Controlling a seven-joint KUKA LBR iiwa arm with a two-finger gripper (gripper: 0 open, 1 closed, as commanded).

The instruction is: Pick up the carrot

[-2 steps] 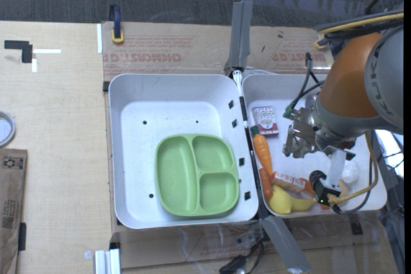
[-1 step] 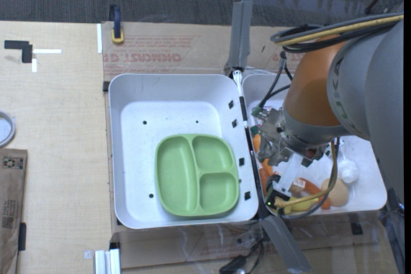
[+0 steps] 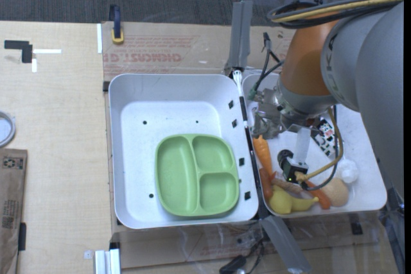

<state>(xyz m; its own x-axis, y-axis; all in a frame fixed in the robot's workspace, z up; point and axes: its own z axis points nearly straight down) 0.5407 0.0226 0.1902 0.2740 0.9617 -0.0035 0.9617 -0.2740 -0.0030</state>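
Note:
The carrot is long and orange. It lies in the right bin along its left wall, pointing from far to near. My gripper hangs low over the carrot's far end, under the orange-banded wrist. The wrist and its metal parts hide the spot where gripper and carrot meet, so I cannot tell whether they touch.
At the near end of the right bin lie a yellow fruit, a second small orange piece, a beige lump and a white ball. A black-and-white item lies further back. The left bin holds a green divided plate.

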